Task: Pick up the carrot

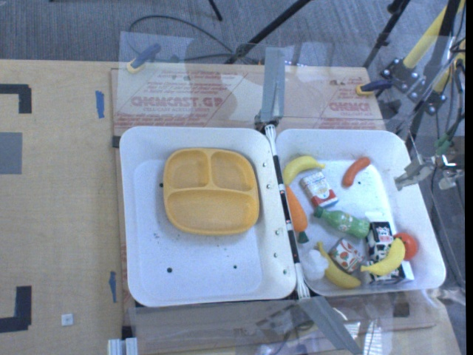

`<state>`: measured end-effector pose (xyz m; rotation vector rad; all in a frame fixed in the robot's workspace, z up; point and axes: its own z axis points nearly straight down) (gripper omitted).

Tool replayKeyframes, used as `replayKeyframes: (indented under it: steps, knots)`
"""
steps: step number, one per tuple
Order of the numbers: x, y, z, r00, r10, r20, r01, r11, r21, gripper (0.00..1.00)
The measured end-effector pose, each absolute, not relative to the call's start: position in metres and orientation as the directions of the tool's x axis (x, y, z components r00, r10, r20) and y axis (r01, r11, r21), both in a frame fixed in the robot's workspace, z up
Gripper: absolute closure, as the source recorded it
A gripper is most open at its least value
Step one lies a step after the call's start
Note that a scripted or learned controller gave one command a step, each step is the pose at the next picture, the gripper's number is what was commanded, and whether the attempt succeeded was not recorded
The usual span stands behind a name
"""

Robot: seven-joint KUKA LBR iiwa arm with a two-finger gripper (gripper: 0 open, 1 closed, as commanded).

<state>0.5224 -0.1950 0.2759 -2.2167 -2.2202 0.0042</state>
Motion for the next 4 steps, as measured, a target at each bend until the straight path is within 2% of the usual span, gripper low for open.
replayKeyframes:
  steps: [1,2,3,4]
  knots:
    - [0.509,-0.128,0.221,0.196,0.981,0.001,0.981,-0.196,-0.008,0.00]
    - [0.479,-0.074,0.181,0.244,0.970,-0.001,0.970,-0.244,-0.007,0.00]
    - [0.481,-0.130,0.264,0.253,0.967,-0.002,0.967,-0.253,-0.004,0.00]
    - [0.481,-0.130,0.264,0.253,0.967,-0.002,0.967,-0.253,-0.004,0.00]
